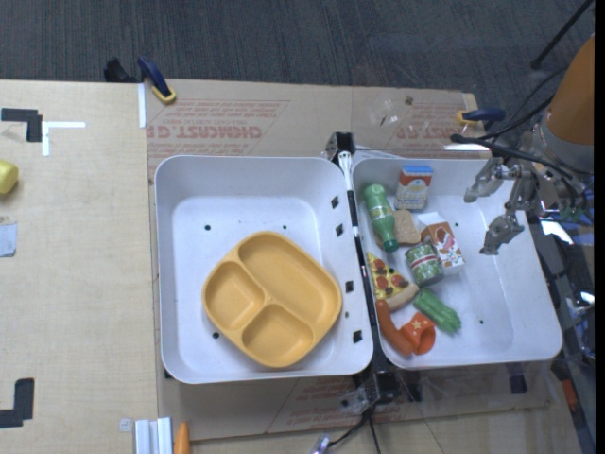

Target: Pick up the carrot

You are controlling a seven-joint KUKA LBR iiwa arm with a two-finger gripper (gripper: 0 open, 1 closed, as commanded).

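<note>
1. Carrot [391, 330]: front-left corner of right bin [529, 343], against red pepper [419, 335].
2. Gripper [493, 218]: fingers parted, empty, above bin's right side.
3. Likely light, stiff, smooth; best pinched mid-length across its width.

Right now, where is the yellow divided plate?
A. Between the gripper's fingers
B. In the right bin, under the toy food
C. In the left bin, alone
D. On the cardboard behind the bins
C: the plate lies flat in the left bin with nothing else in it, while the carrot and the other toy food sit in the right bin.
</note>
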